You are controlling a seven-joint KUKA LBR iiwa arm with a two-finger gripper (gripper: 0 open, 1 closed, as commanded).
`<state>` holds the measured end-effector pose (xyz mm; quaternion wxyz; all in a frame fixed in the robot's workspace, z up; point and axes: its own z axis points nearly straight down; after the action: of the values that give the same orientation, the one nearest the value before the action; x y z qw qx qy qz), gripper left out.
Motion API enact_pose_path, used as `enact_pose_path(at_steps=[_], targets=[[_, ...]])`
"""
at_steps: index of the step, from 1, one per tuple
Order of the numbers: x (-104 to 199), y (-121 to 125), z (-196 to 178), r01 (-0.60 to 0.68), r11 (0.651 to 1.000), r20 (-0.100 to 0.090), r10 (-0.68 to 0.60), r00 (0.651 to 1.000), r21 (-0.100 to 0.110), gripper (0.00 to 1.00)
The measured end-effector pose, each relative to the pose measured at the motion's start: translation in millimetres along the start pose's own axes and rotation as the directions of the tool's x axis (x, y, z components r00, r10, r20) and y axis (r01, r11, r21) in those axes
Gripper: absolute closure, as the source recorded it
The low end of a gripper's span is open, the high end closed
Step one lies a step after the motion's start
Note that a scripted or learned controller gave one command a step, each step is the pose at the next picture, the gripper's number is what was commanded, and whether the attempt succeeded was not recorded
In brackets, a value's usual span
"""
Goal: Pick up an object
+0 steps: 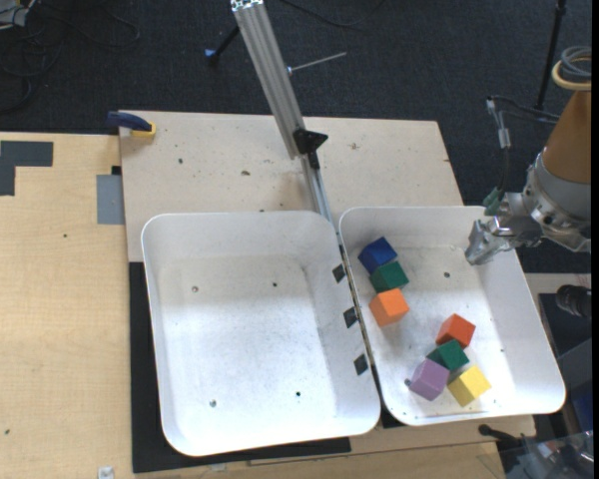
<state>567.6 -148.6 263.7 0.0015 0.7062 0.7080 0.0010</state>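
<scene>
Blocks, seven, sit in right bin; my gripper hovers over its far rim, finger state unclear.

Grey arm (orange band above wrist), metallic end effector.

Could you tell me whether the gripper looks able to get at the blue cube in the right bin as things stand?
Probably yes. The gripper hangs over the right bin's far right side, and bare floor lies between it and the blue cube. Only the green cube touching its near side might crowd a finger.
</scene>
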Motion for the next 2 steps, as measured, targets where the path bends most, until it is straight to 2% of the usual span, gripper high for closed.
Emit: enact_pose_path(at_steps=[2], targets=[[96, 18, 22, 0.002, 1.000, -0.003, -0.002, 1.000, 0.009, 1.00]])
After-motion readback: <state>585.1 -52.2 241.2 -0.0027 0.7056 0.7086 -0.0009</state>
